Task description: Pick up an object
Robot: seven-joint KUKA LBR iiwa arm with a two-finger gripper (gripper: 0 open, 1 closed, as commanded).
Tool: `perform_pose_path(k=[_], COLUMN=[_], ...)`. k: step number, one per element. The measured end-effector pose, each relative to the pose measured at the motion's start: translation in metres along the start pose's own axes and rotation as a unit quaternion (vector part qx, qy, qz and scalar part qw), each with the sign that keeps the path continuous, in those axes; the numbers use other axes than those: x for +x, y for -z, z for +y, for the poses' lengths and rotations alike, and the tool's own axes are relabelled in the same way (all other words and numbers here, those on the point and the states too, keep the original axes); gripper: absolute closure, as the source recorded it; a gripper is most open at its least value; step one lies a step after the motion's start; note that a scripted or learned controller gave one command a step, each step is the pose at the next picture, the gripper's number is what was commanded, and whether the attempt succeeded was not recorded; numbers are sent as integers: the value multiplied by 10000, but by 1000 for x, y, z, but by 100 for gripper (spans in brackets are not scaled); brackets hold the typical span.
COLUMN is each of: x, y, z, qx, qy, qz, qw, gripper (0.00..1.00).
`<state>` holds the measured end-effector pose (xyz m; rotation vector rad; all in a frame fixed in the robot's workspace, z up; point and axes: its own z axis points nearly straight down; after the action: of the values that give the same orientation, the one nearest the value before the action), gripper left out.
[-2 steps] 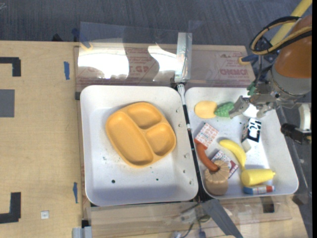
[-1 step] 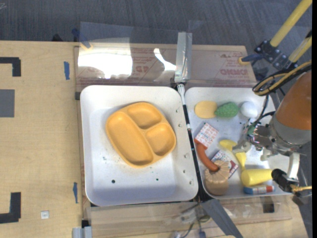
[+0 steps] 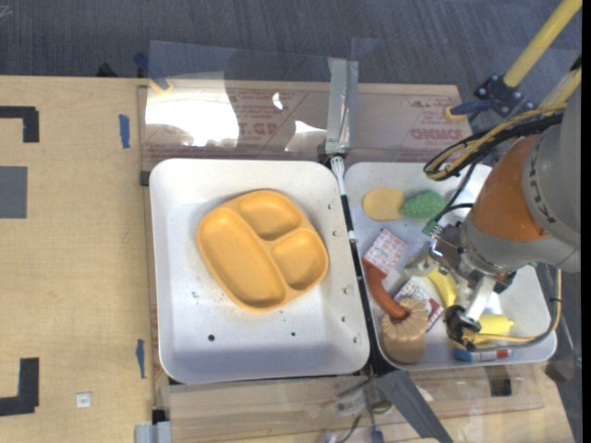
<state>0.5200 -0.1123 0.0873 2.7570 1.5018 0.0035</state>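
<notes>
**Gripper low over the clutter in the right bin**

Your gripper (image 3: 441,268) hangs over the middle of the right bin (image 3: 528,295), at the right of the frame. The wrist hides the claw, so you cannot tell whether it is released or clenched, and nothing can be seen held in it.

The nearest candidate is the yellow curved piece (image 3: 444,290), just below the gripper. It looks like a light, smooth plastic toy, likely to slip or roll, so take it across its narrow middle, not at a tip.

The red sausage-shaped toy (image 3: 382,296) rests against the tan cylinder (image 3: 404,337) at lower left of that bin, so one will likely nudge the other. The patterned card (image 3: 386,247) lies flat and thin, a poor choice. The green item (image 3: 426,203) and the pale yellow oval (image 3: 383,203) sit side by side at the bin's upper edge.

The orange divided plate (image 3: 263,247) in the left bin (image 3: 185,326) looks too wide to grasp.
</notes>
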Motion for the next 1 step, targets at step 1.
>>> perform_pose_path(k=[1], x=[1], y=[11], z=[1], qx=[-14], qy=[-5], qz=[12], qw=[10000], gripper=[100])
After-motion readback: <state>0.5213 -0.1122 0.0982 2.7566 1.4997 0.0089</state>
